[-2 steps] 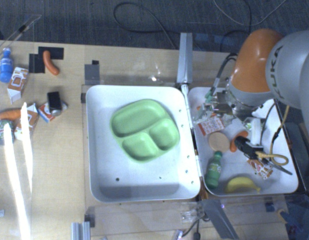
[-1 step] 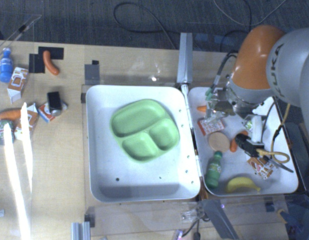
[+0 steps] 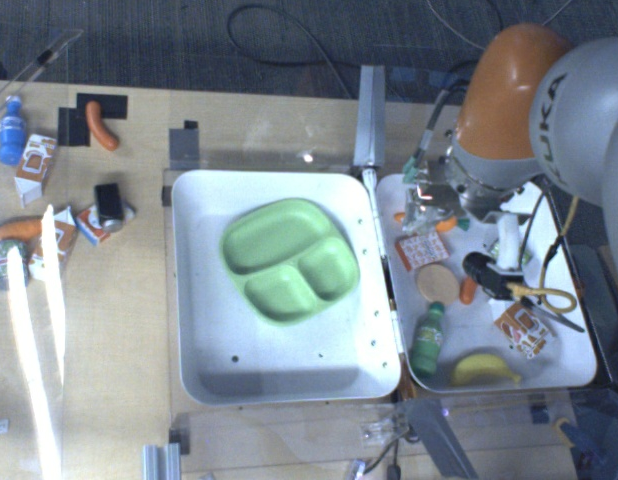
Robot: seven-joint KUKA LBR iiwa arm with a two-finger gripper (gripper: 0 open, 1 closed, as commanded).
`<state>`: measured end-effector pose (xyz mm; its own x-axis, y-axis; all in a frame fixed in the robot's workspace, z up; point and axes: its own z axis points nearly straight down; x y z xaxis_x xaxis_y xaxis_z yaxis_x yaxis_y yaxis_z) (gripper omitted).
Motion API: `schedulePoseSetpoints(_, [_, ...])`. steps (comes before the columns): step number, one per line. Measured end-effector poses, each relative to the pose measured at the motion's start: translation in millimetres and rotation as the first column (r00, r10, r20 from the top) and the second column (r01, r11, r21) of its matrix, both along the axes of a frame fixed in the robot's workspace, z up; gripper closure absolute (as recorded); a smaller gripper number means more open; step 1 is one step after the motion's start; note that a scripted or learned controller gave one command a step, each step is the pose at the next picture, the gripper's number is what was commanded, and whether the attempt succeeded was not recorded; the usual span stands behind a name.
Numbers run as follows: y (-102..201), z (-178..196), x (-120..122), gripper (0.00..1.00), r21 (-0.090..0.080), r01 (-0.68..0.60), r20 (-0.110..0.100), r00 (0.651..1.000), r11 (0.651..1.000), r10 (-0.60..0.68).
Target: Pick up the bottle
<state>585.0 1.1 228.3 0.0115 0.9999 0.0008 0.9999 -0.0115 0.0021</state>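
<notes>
Camera view: the green bottle (image 3: 428,337) lies in the right bin (image 3: 585,368), just beside a banana (image 3: 483,370); the claw (image 3: 426,196) hangs well apart, near the bin's far end; its opening cannot be told. A descent here risks seizing the nearby snack packet (image 3: 422,251), and the banana crowds any grasp.

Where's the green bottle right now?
The green bottle lies in the right bin, near its front left corner, just left of the banana and below a tan round disc.
</notes>
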Motion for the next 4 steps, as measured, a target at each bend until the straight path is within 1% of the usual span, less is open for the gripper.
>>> schedulePoseSetpoints(1, [-0.2,0.0,0.0,0.00,0.000,0.001,0.000,1.000,1.000,-0.001])
schedulePoseSetpoints(2, [2.7,-45.7,-48.4,0.00,0.000,0.007,-0.003,1.000,1.000,-0.007])
schedulePoseSetpoints(3, [-48.9,-45.5,-94.4,0.00,0.000,0.133,-0.003,0.991,0.991,-0.133])
schedulePoseSetpoints(4, [11.1,-45.9,-96.9,0.00,0.000,0.145,-0.003,0.989,0.989,-0.145])
